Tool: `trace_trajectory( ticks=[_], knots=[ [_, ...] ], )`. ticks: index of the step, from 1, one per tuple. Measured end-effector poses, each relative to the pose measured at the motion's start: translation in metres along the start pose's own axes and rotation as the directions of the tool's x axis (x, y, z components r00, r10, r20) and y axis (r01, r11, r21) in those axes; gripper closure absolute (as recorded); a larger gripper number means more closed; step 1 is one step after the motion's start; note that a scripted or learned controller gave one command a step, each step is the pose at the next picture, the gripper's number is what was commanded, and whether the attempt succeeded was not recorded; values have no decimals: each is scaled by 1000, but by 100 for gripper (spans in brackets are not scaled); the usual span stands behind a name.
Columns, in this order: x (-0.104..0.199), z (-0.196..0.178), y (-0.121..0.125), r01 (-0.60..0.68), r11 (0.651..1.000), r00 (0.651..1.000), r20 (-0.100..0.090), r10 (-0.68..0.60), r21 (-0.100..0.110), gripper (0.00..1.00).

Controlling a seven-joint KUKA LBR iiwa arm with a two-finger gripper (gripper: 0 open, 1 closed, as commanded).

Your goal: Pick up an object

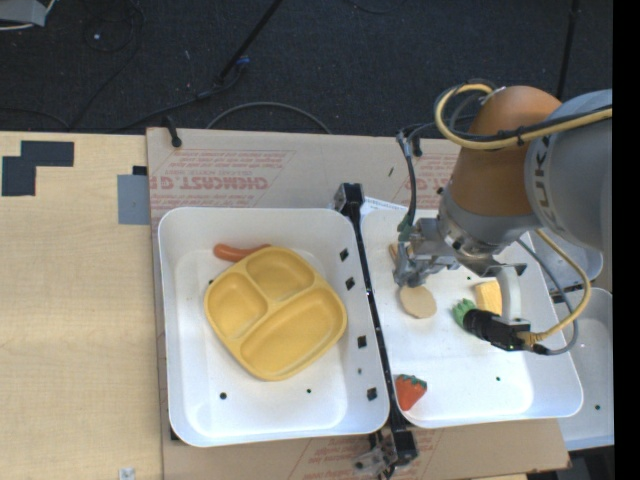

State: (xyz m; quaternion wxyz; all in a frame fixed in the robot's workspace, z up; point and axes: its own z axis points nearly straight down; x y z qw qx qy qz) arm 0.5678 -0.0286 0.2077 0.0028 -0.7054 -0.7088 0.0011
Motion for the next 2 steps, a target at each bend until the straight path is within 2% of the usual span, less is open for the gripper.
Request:
trace_trajectory(
  ticks=[1,2],
  knots=[
    [56,-10,-3,1,1000,1000,1,-1,-3,100],
    [102,-10,-25,0,1000,1000,1,0,1,100]
  ],
)
